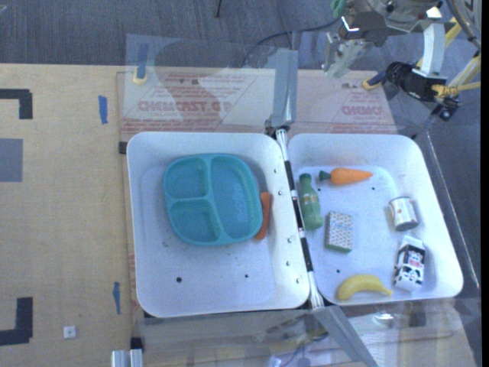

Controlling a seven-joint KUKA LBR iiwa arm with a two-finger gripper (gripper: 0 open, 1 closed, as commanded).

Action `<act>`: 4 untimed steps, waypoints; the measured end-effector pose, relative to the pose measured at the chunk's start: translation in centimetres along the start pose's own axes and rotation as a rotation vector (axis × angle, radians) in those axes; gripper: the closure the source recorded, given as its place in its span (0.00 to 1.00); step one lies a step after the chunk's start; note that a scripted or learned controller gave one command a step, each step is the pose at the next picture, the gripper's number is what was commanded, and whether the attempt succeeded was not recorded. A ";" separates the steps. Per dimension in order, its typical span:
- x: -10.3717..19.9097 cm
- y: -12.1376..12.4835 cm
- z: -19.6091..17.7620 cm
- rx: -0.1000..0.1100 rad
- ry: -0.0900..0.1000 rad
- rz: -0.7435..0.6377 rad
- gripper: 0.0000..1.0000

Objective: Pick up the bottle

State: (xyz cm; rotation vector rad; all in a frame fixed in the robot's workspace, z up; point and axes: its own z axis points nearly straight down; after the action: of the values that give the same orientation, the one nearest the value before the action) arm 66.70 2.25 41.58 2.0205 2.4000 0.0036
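Near the front of the right white bin (pixel 439 205) lie a curved yellow banana (pixel 364 286) and a small black-and-white milk carton (pixel 410 266); a little farther back sit a small patterned box (pixel 339 231) and a shiny silver can (pixel 403 212).

The small green bottle (pixel 309 202) lies flat in this bin, just beside its left wall; its long side runs front to back, with the cap at the far end; an orange carrot (pixel 349 177) lies near the cap, a bit to the right.

The left white bin (pixel 145 228) holds a blue plastic plate with three sections (pixel 213 199); a small orange thing (pixel 264 214) rests against the plate's right edge.

Farthest back, the gripper (pixel 338 56) hangs past the far rim of the right bin, well apart from the bottle; nothing is between its fingers, and how wide they stand cannot be told. The bottle lies toward the front and slightly left of it, so the arm likely needs to come forward and down.
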 end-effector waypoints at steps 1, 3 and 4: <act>10.6 1.8 -2.0 0.002 0.001 0.188 1.00; 20.1 3.4 -2.0 0.003 0.001 0.534 1.00; 19.7 3.4 -2.0 0.004 0.003 0.867 1.00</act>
State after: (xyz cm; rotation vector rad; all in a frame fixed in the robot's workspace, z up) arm 66.73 22.26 43.55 2.8472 1.3312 0.0040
